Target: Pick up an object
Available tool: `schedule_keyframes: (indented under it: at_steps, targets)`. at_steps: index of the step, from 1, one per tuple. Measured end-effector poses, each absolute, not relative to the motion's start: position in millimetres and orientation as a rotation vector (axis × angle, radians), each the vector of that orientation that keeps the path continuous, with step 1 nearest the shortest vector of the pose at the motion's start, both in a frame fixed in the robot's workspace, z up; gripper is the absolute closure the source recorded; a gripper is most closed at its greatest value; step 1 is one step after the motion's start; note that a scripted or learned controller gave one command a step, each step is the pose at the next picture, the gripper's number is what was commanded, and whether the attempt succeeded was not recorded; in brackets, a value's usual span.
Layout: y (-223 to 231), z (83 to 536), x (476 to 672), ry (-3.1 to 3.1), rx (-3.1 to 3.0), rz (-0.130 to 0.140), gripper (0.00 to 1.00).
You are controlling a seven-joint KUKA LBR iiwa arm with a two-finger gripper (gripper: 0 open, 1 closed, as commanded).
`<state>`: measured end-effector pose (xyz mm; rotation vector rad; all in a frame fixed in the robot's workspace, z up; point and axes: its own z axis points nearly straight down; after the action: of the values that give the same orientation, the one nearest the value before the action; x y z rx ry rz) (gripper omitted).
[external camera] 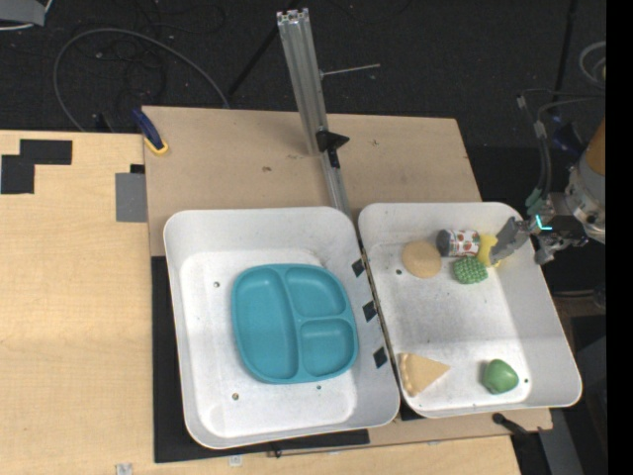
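I reach in from the right, my gripper (pixel 526 237) open and holding nothing, over the right bin's (pixel 539 310) far rim.

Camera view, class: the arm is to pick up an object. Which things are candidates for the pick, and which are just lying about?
Candidates, all in the right bin:
tan round piece
small can
yellow piece
green bumpy ball
tan wedge
green fruit
The claw hangs at that bin's far right rim.

Just lying about:
teal divided plate in the left bin
metal post
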<state>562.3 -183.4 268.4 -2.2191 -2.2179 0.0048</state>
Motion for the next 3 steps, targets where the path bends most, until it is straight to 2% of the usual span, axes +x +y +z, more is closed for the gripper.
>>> schedule_keyframes:
  at_steps: [1,2,3]
  targets:
    - [-183.6,270.3,563.2,-2.221,-2.221,0.001,0.00]
    - [-183.1,227.4,562.8,-2.218,-2.218,0.005,0.00]
    - [-180.5,165.2,561.8,-2.218,-2.219,0.003,0.00]
